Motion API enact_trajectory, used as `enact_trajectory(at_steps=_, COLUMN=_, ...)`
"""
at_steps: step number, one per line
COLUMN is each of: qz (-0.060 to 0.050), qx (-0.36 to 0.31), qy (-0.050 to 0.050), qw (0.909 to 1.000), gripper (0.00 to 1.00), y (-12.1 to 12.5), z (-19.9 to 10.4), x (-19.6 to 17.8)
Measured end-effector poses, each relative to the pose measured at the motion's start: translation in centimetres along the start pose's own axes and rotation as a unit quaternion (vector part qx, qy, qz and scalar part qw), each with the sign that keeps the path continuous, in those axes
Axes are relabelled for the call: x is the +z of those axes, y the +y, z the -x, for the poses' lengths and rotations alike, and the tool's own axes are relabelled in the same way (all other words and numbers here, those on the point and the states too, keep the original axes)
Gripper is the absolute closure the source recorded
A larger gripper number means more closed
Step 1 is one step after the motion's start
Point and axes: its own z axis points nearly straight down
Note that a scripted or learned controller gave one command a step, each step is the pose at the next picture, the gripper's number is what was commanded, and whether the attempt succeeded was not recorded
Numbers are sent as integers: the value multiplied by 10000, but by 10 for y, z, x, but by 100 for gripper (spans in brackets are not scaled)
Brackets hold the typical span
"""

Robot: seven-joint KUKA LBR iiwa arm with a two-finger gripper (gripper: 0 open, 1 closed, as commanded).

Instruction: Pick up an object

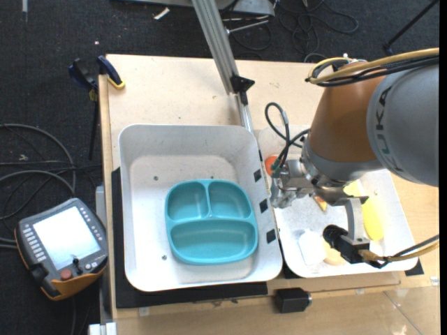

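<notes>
Faintly, "KUKA" on arm point(391, 128)

I see a pale wooden bench point(174, 89) on dark carpet point(42, 19); loose black cables point(314, 12) lie at twelve o'clock, a teach pendant point(61, 246) at eight.

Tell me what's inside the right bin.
The right bin holds a yellow object, a white one, a pale one and something orange. The arm covers the rest.

Teach pendant point(61, 246) on floor, left of bench point(167, 89)
</notes>
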Motion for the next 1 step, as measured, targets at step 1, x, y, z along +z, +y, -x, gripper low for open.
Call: enact_trajectory(at_steps=1, qz=2, qx=-2, qy=-1, qw=10000, gripper=100, y=-9, z=-53, x=3)
